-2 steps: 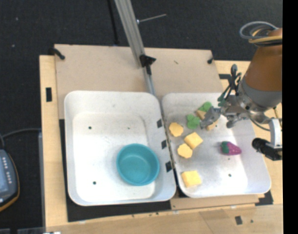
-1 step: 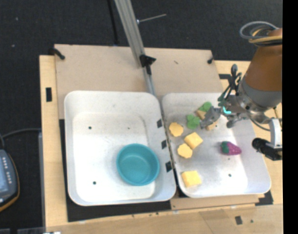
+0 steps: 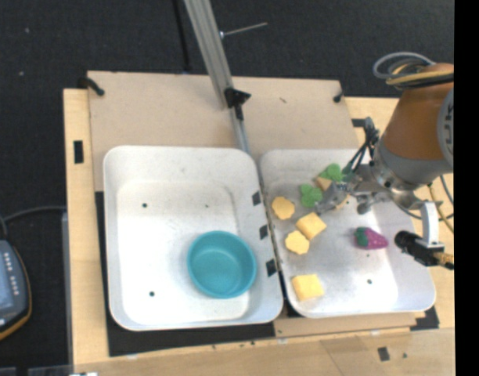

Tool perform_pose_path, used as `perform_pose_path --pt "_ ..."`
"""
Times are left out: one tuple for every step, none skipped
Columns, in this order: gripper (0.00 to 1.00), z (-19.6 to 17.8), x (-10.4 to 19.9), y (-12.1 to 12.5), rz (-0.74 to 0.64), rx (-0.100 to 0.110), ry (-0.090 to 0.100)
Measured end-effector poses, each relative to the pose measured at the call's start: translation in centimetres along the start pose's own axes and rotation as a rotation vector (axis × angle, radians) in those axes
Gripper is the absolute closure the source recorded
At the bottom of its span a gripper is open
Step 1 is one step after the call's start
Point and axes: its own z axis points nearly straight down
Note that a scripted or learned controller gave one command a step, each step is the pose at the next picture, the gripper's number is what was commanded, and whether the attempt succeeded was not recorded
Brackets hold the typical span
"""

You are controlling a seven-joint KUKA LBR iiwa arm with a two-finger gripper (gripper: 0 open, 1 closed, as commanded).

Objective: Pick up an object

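Nearest us, front of the right bin: a yellow block lying alone. In the left bin a blue bowl sits toward the front-right, nothing else w/ it.

One row back in the right bin: two more yellow bits touching or nearly so, a round yellow piece just beyond them, and a purple toy w/ a green tip off to the right, well apart from the yellows.

Further back: green pieces bunched near the bin's rear-left, w/ a tan bit beside them. The gripper is right here, low over the bin, just beside the greens. We can't tell its state; dark linkage blurs into the clutter at this res. Nothing is visibly lifted.

Behind that, the arm, orange band & grey wrist, reaching in from the right. Farthest: a metal pole slanting over the bench's brown board.

Progress, as we judge it: early-to-mid. The approach looks done, target probably a green or the tan bit. All objs appear to rest on the bin floor, so grasp & lift are left to do. Tight cluster = risk of nudging neighbours or a miss.
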Motion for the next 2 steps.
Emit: perform_pose_path --pt "0.00 4.0 0.2 0.0 0.001 0.000 0.000" --pt "0.00 8.2 0.0 -0.3 0.000 0.004 0.000"
